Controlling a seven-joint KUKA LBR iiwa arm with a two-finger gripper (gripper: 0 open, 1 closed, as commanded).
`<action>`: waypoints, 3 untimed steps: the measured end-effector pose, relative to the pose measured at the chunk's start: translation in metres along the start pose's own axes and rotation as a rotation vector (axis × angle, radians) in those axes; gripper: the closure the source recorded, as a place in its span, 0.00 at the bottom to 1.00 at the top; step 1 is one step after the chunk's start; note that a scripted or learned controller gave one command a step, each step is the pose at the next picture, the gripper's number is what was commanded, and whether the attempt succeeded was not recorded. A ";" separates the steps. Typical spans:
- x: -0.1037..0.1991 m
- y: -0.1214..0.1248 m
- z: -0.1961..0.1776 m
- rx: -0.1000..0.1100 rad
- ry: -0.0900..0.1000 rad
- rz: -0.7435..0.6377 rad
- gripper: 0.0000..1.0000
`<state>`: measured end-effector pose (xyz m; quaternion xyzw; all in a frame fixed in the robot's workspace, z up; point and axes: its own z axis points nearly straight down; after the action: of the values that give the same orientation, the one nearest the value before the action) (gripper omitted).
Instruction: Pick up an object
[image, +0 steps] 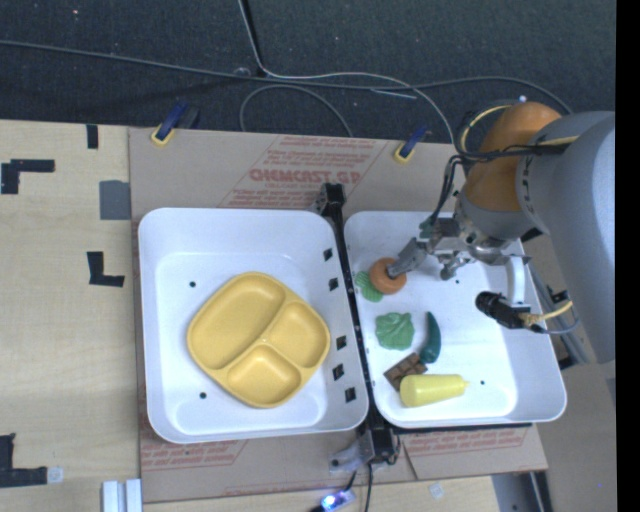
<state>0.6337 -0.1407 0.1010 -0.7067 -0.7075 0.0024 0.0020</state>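
Far to the left of the gripper (400, 266), in the left bin (160, 240), a yellow divided plate (258, 338) is seen lying flat. It is judged to be stiff, smooth plastic, wide and shallow, so it would be hard to take except at its rim.

In the right bin (530, 395), the orange carrot (386, 277) with its green top is found directly at the tip of the gripper, touching it or almost touching it. It cannot be told from this view whether the carrot is gripped or only met from above, and the state of the gripper cannot be told either, because the tip is small and dark against the toy.

The carrot is judged to be a light toy, probably of hard or slightly soft plastic, rounded and rather slippery. It is best taken across its thick orange body, not at the thin green end, which may slide out.

Below the gripper and a little nearer to the front edge of the bin, a green leaf piece (394, 329) is seen, flat and probably soft, so it would be difficult to lift. Just beside it lies a dark green pepper (431, 340), narrow and curved. Further below, a brown piece (401, 372) is touching a yellow object (432, 389), which is thick and rounded and is judged light and easy to close upon across its middle.
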 end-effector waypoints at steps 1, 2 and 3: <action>-0.002 0.003 0.011 -0.014 -0.003 0.001 0.00; 0.002 0.006 -0.003 -0.019 0.004 -0.001 1.00; 0.004 -0.003 -0.053 -0.009 0.000 0.000 1.00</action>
<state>0.6309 -0.1370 0.1538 -0.7065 -0.7077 -0.0008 -0.0014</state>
